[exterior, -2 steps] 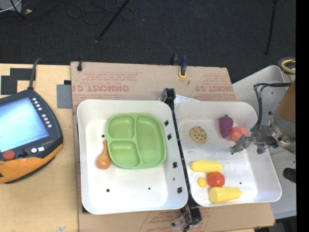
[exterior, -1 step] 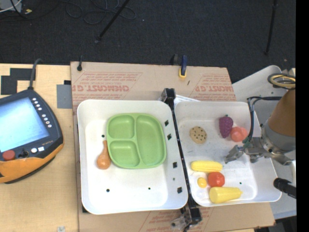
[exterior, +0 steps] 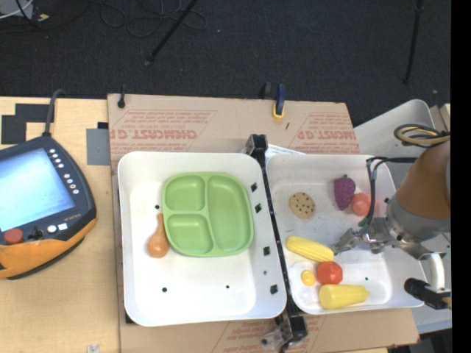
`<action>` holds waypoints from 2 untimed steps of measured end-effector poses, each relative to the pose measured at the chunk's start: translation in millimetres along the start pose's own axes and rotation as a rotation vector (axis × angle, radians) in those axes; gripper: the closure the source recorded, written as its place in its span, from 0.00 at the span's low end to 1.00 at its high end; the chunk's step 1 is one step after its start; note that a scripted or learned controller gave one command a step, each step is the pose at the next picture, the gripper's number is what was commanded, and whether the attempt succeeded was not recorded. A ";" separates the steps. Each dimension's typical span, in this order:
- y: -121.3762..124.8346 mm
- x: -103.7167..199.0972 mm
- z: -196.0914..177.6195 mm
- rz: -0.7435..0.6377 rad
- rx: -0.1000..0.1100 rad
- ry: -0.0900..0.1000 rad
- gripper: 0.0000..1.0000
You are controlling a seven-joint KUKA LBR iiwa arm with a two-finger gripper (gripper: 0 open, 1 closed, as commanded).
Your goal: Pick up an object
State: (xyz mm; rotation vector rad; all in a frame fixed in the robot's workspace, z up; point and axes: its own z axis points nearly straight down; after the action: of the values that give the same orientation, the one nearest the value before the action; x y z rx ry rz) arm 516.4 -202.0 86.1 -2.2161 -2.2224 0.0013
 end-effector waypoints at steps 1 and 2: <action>0.1 -1.9 -12.3 0.004 -0.001 0.000 1.00; 2.9 -3.0 -75.3 0.003 -0.006 -0.003 1.00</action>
State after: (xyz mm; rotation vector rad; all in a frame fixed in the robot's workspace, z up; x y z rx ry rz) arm 519.5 -205.1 161.4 -2.2241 -2.2231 -0.0025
